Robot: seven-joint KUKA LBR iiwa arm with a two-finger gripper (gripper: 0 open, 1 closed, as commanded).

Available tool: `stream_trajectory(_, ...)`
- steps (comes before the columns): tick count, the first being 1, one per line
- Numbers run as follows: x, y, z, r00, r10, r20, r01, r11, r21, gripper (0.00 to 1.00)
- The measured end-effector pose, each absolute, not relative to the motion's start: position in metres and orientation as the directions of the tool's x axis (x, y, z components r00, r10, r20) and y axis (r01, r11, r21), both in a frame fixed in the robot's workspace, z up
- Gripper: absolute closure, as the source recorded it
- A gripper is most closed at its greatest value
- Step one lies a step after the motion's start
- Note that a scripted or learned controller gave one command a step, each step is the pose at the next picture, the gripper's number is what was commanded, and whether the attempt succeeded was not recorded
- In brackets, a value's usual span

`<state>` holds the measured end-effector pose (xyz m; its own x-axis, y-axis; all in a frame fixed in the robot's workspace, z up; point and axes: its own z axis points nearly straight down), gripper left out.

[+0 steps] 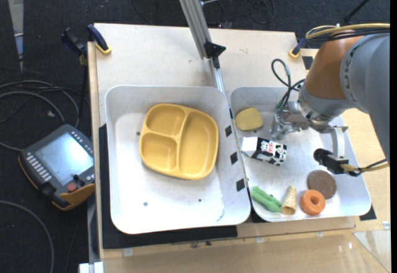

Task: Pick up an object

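My pincer (pixel 280 135) hangs over the right bin (pixel 356 203); I cannot tell how it is set. The small black-and-white box (pixel 265 149) lies just at its 7 o'clock. That bin also holds a yellow pad (pixel 249 119), green piece (pixel 265 198), cone (pixel 289 200), orange ring (pixel 312 202) and brown disc (pixel 322 183). The left bin (pixel 124 141) holds a yellow divided plate (pixel 179 140).

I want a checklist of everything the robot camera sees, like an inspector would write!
Surface: tan bench bearing two white bins.
Job's things: right bin holds yellow disc, black-and-white carton, green piece, cone, orange ring, brown disc.
Clutter: yellow divided plate in left bin.
Grippers: gripper low over right bin, above the carton; grip unclear.
Cables: black loop at wrist; floor cables.
Surroundings: pendant on floor.
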<state>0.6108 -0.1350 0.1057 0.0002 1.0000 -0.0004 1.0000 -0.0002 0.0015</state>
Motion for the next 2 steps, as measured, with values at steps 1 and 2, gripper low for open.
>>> stream_trajectory(1, 0.622, -0.132, 0.162, -0.003, 1.000, -0.001, 1.000, 0.003, 0.007, 1.00)
stream_trajectory(2, 0.621, -0.132, 0.205, -0.002, 1.000, -0.001, 1.000, 0.002, 0.006, 1.00)
